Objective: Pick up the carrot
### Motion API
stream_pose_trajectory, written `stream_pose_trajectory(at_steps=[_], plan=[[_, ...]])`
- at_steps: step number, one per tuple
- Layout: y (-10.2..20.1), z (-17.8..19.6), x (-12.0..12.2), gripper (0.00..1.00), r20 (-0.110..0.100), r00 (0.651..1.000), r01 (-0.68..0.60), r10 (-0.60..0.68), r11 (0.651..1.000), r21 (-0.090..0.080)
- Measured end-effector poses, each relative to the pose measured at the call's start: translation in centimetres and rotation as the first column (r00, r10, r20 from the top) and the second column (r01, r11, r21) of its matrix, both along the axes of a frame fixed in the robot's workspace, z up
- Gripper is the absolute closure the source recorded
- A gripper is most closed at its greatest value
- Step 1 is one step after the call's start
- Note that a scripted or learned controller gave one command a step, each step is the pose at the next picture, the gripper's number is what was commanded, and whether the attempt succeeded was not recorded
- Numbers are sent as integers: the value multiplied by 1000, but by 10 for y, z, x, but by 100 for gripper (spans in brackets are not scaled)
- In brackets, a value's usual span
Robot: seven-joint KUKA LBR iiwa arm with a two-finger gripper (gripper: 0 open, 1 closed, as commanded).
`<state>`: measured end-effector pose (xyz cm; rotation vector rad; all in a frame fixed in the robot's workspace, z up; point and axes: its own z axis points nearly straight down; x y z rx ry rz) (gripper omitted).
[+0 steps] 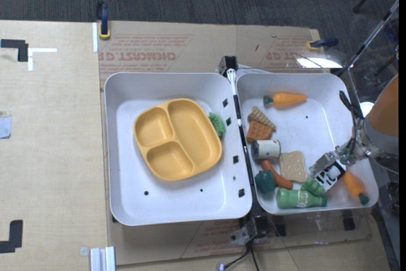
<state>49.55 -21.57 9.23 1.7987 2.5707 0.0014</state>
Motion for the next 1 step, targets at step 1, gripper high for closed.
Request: stream_pose_trajectory(at_steps=[1], plan=[[0, 0, 0, 0, 0, 1000, 0, 0, 1000, 0]])
